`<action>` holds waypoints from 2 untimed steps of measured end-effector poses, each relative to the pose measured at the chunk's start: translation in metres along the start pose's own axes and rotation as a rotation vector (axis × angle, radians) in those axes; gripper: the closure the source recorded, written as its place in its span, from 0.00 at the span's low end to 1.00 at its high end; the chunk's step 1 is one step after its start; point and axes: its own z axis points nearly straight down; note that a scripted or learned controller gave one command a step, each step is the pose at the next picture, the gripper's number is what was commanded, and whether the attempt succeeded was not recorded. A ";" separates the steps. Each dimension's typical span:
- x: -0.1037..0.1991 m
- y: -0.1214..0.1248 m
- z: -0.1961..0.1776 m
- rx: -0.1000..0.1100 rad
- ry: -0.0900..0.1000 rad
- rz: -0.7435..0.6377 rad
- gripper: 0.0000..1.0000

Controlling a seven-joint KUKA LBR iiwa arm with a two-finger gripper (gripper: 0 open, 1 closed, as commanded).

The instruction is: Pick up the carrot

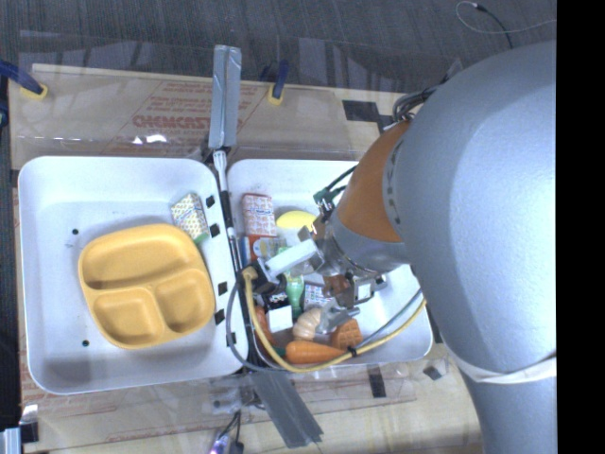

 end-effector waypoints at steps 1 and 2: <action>-0.002 0.009 0.000 0.002 -0.001 -0.211 0.00; -0.007 0.053 0.094 -0.001 0.012 -0.348 0.00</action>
